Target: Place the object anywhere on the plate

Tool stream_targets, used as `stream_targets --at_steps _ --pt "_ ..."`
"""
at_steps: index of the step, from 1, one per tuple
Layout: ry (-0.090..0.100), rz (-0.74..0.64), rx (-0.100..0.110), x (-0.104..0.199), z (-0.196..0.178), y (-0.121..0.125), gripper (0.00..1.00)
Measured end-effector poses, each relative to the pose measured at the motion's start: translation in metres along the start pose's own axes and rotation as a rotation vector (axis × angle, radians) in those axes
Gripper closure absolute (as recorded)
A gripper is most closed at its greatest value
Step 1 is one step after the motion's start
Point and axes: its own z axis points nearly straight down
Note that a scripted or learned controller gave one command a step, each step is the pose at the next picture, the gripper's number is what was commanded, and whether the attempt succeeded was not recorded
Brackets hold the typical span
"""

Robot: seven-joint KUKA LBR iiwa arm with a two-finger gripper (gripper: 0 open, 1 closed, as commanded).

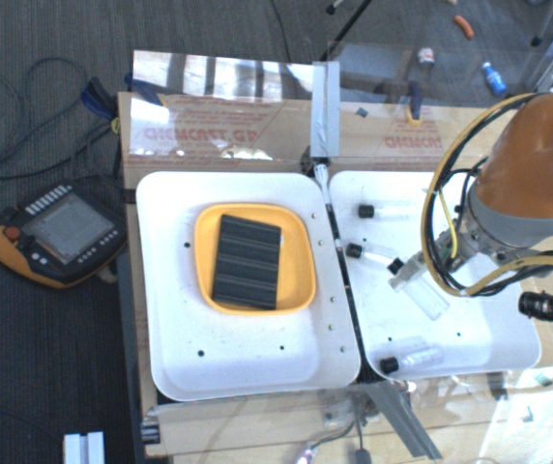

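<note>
A dark ribbed rectangular block lies flat on the yellow plate, which sits in the middle of the left white bin. The block covers most of the plate's centre and leans slightly to the right. The arm, grey with an orange band, hangs over the right bin. My gripper shows as a pale, translucent shape at the arm's lower left, over the right bin's middle and well apart from the block and plate. Nothing can be seen held in it.
Small black-tipped clear pieces lie along the right bin's left side. A cardboard wall backs both bins. A teach pendant rests on the floor at the left. Cables loop around the arm.
</note>
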Motion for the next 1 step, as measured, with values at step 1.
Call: stream_targets --at_steps 1 --pt "0.000 0.000 0.000 0.0000 0.0000 0.0000 0.00"
